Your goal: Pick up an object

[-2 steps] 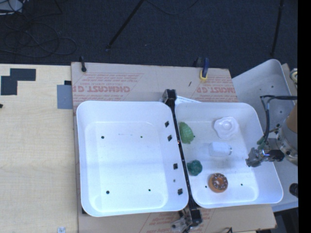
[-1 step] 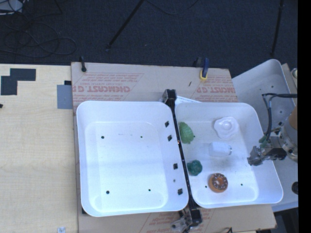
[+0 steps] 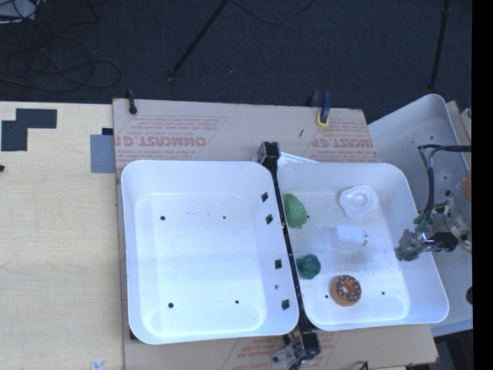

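Note:
The right bin [image 3: 420, 280] holds several small objects. A light green leafy piece [image 3: 295, 210] lies against its left wall, and a dark green lump [image 3: 309, 266] sits below it. A clear round lid-like piece [image 3: 357, 200] rests near the back, with a pale translucent cylinder [image 3: 349, 237] just in front of it. An orange-brown donut [image 3: 346, 290] lies near the front. My gripper [image 3: 410, 248] hovers at the bin's right rim, well to the right of the cylinder and touching none of the objects.
The left bin [image 3: 135, 206] stands beside the right one, with a black divider strip [image 3: 281, 230] between them. Both rest on a cardboard sheet [image 3: 192, 133]. A yellow and blue clamp [image 3: 324, 112] grips the cardboard's back edge.

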Robot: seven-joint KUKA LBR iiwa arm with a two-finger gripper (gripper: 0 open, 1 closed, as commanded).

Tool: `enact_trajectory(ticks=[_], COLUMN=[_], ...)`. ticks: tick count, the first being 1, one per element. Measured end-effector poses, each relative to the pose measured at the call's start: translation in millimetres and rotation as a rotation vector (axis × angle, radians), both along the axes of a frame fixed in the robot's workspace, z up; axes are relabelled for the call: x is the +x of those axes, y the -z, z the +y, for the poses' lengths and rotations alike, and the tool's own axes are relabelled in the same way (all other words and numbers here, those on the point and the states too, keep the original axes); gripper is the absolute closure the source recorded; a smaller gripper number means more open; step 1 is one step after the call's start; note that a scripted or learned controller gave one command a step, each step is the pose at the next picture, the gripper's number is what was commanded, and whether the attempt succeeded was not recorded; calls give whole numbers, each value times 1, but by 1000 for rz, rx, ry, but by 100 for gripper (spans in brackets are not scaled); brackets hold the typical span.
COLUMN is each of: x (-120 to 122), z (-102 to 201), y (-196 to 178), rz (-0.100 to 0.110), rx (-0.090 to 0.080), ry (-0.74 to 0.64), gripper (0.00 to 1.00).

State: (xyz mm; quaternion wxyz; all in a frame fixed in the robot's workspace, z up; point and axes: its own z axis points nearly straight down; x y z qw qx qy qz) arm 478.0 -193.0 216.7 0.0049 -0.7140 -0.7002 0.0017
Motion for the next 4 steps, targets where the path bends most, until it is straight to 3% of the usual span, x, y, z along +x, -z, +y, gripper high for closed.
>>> enact_trajectory(ticks=[2,3,4], x=[1,0,-1], z=[-1,41,39], y=[-19,116,103], rz=[1,-16,-12], rx=[0,-8,-6], ry=[-10,-18,-16], gripper=[100,100,100])
